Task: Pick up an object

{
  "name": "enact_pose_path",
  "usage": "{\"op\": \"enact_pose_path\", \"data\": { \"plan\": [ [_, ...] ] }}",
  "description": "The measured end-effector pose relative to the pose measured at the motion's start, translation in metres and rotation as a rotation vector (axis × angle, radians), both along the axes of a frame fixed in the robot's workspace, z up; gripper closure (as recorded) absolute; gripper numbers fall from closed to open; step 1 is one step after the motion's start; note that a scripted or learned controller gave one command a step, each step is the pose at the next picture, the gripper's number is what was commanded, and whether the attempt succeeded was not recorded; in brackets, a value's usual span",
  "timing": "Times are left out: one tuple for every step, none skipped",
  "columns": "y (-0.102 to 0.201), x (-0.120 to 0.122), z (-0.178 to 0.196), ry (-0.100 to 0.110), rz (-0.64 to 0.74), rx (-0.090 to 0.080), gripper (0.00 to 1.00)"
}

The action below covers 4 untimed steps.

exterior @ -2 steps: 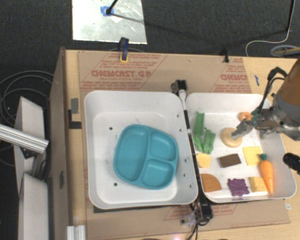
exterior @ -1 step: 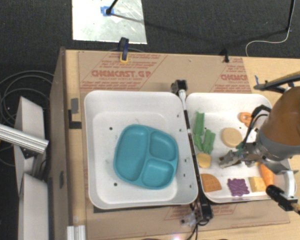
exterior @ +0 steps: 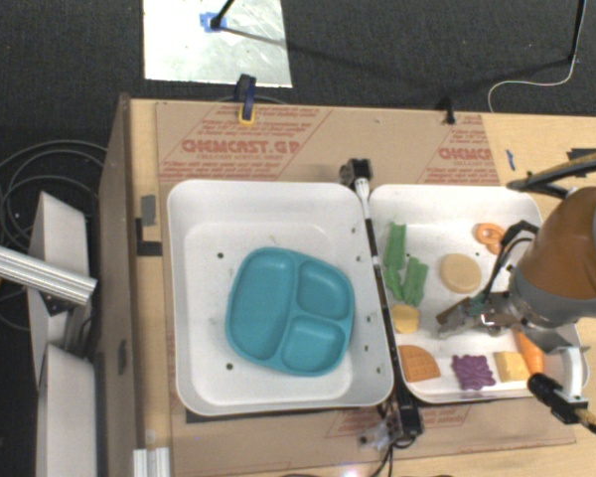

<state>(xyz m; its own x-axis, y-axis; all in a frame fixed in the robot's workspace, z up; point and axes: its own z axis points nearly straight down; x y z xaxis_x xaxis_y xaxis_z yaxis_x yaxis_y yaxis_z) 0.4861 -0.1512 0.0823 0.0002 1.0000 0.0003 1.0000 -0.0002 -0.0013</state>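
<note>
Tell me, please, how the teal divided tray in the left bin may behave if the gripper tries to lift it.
The teal tray looks rigid moulded plastic, so probably stiff and light. Lying flat and broad, it likely offers only its thin rim. Its smooth surface may slip.

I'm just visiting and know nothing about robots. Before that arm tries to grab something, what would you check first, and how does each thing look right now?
1. Things to grab lie in the right bin: ok. Purple grapes, round cracker, green pieces, orange ring.
2. Pincer is over that bin: ok.
3. Pincer sits right above one item: not ok; it hovers over bare floor between cracker and grapes.
4. Pincer open: cannot tell.
5. Nothing already held: cannot tell.
6. Teal tray in the left bin is out of the way: ok.
</note>
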Motion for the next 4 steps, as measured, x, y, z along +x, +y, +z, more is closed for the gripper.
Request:
{"op": "enact_pose_path", "data": {
  "plan": [
    [-0.049,0.077,0.003,-0.011,0.005,-0.005,0.00],
    [-0.055,0.067,0.002,-0.002,0.002,-0.001,0.00],
    [-0.029,0.049,0.002,-0.001,0.005,0.001,0.00],
    [-0.031,0.051,0.013,-0.005,0.005,0.000,1.00]
  ]
}}
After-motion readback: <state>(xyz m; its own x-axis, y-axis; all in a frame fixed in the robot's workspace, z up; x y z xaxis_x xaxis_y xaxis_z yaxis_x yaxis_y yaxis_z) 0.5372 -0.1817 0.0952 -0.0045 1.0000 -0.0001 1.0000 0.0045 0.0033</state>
